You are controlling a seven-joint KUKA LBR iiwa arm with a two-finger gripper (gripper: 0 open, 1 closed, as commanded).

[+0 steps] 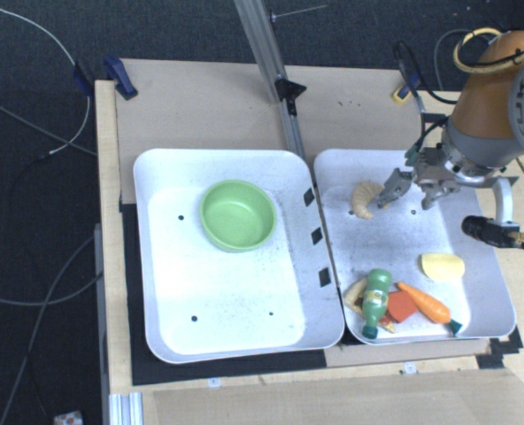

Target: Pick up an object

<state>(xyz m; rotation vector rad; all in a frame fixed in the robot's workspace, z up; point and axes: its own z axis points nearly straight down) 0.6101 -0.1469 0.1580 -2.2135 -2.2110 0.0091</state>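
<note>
Your two-finger gripper [410,191] hangs over the right white bin [474,264] with jaws spread wide, holding nothing, just right of the tan croissant-shaped toy [363,198].

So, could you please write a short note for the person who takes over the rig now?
Hand: open, holding nothing, low over the upper part of the right bin, just right of the beige croissant.
Also in the right bin: yellow piece at the right; carrot, green bottle and red piece piled at the near edge.
Left bin: green bowl.
Done: nothing lifted yet.
Left: close on one object, probably the croissant, and lift it.
</note>
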